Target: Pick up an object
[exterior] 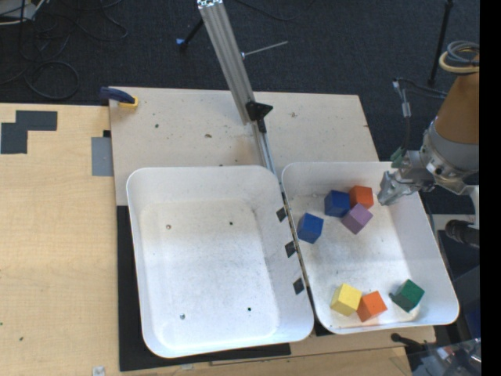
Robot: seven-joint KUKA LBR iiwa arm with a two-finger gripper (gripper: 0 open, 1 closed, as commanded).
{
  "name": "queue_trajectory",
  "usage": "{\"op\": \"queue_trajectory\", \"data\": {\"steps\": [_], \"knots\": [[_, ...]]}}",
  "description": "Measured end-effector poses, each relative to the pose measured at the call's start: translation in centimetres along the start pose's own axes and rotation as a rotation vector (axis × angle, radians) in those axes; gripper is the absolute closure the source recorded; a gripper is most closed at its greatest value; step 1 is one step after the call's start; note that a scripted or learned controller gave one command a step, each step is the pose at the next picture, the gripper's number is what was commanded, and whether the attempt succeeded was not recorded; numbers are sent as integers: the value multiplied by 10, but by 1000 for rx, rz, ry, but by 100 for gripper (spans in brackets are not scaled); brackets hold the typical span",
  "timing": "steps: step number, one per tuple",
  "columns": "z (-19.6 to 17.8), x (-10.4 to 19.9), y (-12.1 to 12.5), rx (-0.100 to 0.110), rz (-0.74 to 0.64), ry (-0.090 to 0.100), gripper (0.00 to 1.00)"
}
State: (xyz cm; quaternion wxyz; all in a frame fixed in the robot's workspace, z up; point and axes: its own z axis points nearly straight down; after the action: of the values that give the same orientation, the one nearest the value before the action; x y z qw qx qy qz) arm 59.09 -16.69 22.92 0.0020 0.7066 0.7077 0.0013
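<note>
Here, 2 shallow white bins sit side by side on the tabletop (188,124). The left bin (156,186) shows only a few dark specks on its floor. The right bin (438,284) holds 7 small blocks in 2 loose groups.

Near the far end of the right bin lie 4 blocks. A dark blue block (337,203) touches an orange block (362,196) on its right. A purple block (357,218) sits just in front of those 2, touching or nearly touching them. A second blue block (310,228) lies apart to the left, close to the wall shared with the left bin.

Along the near rim lie 3 more. A yellow block (346,298) and an orange block beside it (372,305) touch each other. A green block (408,295) sits just to their right, by the bin's near right corner.

The grey arm (458,131) comes in from the right. Its pincer (393,188) hangs over the far right part of the right bin, just right of the orange block in the far group. Nothing shows between its tips, and whether it is released or clenched cannot be told from this angle.

A slanted metal bar (231,57) rises from the tabletop behind the bins, and a small blue and yellow clamp (119,97) sits at the tabletop's far left corner.
</note>
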Motion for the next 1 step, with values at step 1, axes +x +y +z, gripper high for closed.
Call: {"op": "queue_trajectory", "data": {"steps": [1], "knots": [[-1, 0, 0, 6, -3, 1, 100]]}}
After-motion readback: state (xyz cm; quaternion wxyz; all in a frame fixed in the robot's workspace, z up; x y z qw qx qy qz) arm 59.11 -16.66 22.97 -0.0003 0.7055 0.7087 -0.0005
